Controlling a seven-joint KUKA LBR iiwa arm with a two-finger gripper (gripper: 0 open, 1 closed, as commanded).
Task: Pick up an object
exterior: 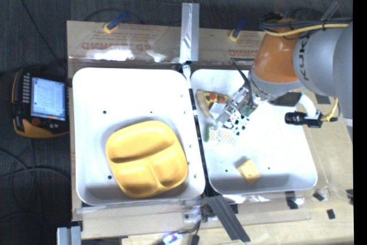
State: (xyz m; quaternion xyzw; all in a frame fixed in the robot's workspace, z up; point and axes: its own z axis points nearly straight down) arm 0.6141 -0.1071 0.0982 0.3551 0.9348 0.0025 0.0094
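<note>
**Gripper low over a small heap in the right bin**

A small heap of things (221, 115) lies in the right bin (281, 146), toward its 10 o'clock corner: a yellowish piece with red and orange on it, a white speckled card and a dotted patch just below. They are too small and crowded to name for sure. The gripper (225, 116) sits right on top of this heap, reaching in from 2 o'clock. Whether it has hold of anything cannot be told, since the tool and the heap blur together.

At 5 o'clock from the heap, well apart from it, a small tan block (248, 170) lies alone on the bin floor, near the front wall.

The arm (309, 60), grey with an orange band, rises at 2 o'clock over the bin's far corner.

In the left bin (97, 94), a big yellow tray (147, 157) with compartments lies toward 5 o'clock.

A handheld screen (40, 101) rests on the floor at 9 o'clock.
</note>
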